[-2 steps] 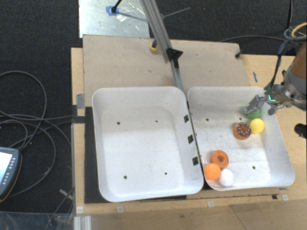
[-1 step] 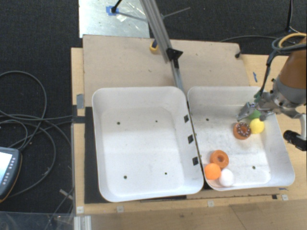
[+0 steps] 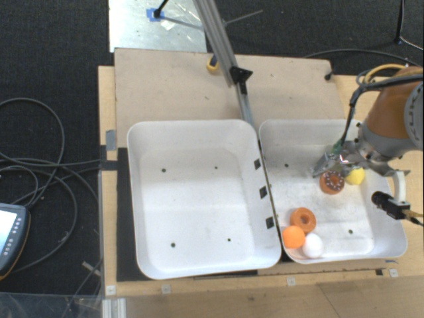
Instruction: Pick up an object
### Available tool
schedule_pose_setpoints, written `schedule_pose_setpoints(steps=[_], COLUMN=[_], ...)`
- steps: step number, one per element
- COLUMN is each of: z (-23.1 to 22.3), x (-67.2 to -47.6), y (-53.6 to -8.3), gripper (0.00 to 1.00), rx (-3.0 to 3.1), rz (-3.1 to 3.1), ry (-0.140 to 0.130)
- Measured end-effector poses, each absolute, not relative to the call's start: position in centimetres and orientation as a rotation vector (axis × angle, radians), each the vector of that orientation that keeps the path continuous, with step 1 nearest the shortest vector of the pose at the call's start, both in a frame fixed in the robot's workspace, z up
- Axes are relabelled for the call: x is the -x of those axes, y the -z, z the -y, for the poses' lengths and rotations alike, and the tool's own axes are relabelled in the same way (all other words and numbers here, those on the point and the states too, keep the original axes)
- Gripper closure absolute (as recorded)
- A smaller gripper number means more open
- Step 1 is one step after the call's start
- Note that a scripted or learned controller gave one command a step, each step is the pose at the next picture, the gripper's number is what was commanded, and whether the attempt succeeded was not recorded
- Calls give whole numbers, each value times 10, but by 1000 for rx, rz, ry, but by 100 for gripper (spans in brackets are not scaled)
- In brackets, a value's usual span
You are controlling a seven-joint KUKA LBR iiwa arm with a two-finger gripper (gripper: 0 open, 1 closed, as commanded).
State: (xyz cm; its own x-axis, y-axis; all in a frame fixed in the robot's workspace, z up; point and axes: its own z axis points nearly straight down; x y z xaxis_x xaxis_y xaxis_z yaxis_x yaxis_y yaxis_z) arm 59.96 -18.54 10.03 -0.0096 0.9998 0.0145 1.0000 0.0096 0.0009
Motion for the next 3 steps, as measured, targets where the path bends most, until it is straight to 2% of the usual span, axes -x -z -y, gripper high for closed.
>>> schedule_pose_setpoints(steps=[1,2,3], z=[180,180,179], x=[-602,-603,-605], y=[-91,-102,-168], gripper=[0,100,100], rx=[2205,2205,2220], rz=[2229,2232,2233], ry=[10,13,6])
